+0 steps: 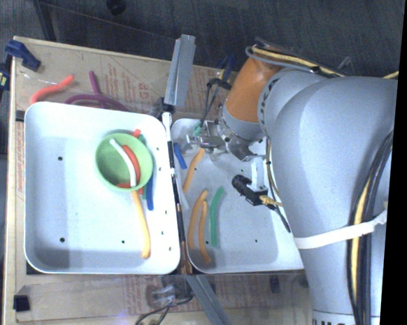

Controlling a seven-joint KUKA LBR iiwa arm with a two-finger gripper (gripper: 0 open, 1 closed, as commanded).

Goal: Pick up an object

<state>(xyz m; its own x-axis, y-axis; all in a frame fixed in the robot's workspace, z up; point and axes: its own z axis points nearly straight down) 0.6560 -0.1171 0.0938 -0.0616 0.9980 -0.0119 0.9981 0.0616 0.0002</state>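
The grey arm with its orange band reaches into the back of the right bin. My gripper hangs low near that bin's back-left corner, right above an orange stick and beside a short blue stick. Further forward in the right bin lie curved orange strips and a green strip. The left bin holds a green bowl with a red and a white piece in it, plus a yellow stick and a blue stick.
A metal divider bar stands between the bins at the back. Red and purple cords lie on the wooden bench behind the left bin. The arm's bulk covers the right bin's right side.
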